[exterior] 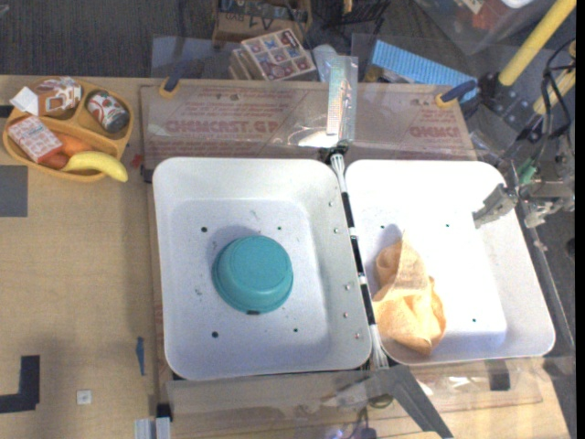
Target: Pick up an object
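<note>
Two shallow white bins sit side by side on a wooden bench, seen from above at a slant. The left bin point(183, 199) holds a teal bowl point(253, 273), upside down, near its middle. The right bin point(457, 199) holds a crumpled orange cloth point(408, 297), lying against the bin's left wall and reaching toward its front edge, just across the shared divider from the bowl.

The task looks barely begun. Both objects rest on the bin floors and nothing is lifted. The gripper point(498, 204) hangs over the right bin's far right edge, well apart from the cloth and farther still from the bowl. It carries nothing. Whether its fingers are spread or pressed together cannot be told; they show as a small grey blur against the bin's rim.

Choosing a target, descending, closing and lifting all appear to remain.

The arm behind the gripper is cut off at the right and tangled with cables, so its pose is hard to read. To the left of the left bin, a yellow tray point(64, 140) holds toy food, including a banana point(96, 164); the other pieces are too small to name.
</note>
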`<state>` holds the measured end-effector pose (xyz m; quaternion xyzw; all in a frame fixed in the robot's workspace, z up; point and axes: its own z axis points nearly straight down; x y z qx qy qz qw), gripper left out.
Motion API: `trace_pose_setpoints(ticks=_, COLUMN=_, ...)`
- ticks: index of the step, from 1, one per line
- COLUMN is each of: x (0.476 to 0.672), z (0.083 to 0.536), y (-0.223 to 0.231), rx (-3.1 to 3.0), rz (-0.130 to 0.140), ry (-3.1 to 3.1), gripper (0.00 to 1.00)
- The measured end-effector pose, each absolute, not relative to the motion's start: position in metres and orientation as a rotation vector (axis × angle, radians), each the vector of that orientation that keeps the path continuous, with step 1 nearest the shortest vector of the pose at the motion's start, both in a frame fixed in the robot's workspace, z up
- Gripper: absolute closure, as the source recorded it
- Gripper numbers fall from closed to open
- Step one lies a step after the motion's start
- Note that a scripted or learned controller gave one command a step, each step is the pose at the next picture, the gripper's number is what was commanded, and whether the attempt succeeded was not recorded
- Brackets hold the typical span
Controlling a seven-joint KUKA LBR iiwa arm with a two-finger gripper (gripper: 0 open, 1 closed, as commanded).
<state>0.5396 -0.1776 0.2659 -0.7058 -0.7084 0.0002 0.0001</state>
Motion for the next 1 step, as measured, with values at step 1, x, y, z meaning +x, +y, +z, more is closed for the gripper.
trace_pose_setpoints(ticks=1, x=0.494, z=0.1282, y=-0.1202, rx=-2.166, rz=0.001, ry=-2.272, gripper=0.0)
